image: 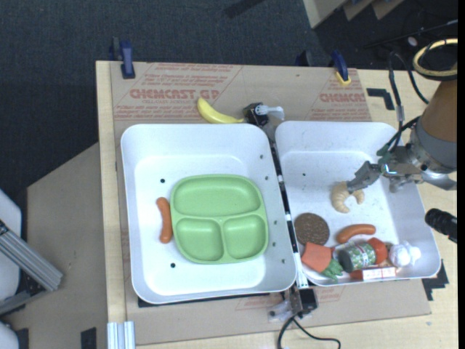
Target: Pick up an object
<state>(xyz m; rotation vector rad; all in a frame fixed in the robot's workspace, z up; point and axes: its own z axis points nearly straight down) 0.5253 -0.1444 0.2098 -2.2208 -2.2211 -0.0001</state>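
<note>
I'm seeing the gripper [361,180] hovering open at the croissant [344,196] in the right bin [320,138], gripping nothing.

The counter [182,86] is topped with printed brown cardboard, held by a blue clamp [126,55] and a yellow clamp [340,67] at its far edge. Two white bins [138,217] [320,137] sit side by side on it, touching. A banana [216,113] lies just behind the left bin.

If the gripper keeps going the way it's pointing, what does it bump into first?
Probably the croissant. The gripper points down-left and sits right above it in the right bin, though its height above it is unclear.
</note>
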